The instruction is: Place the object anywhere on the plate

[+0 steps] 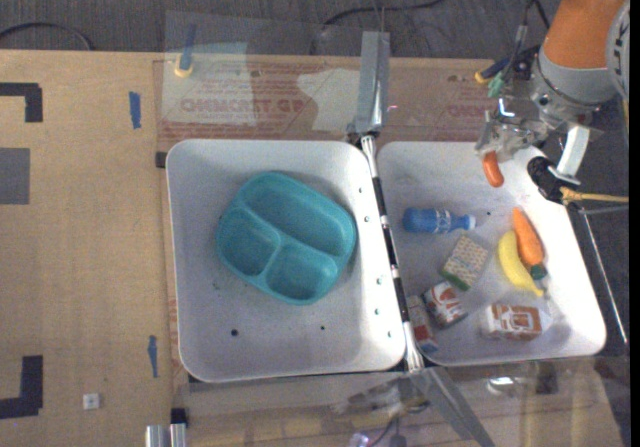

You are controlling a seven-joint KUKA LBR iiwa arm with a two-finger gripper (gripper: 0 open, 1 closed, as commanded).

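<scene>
The gripper (497,147) hangs above the right white bin (585,335), a small orange sausage-shaped piece (492,170) pinched between its fingers; teal three-compartment plate (287,236) lies apart

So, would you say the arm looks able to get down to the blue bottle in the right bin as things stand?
Probably yes. The blue bottle lies on its side on bare floor of the right bin, apart from the cracker and the carrot, with nothing over it. The pincer hangs above that bin's far edge.
</scene>
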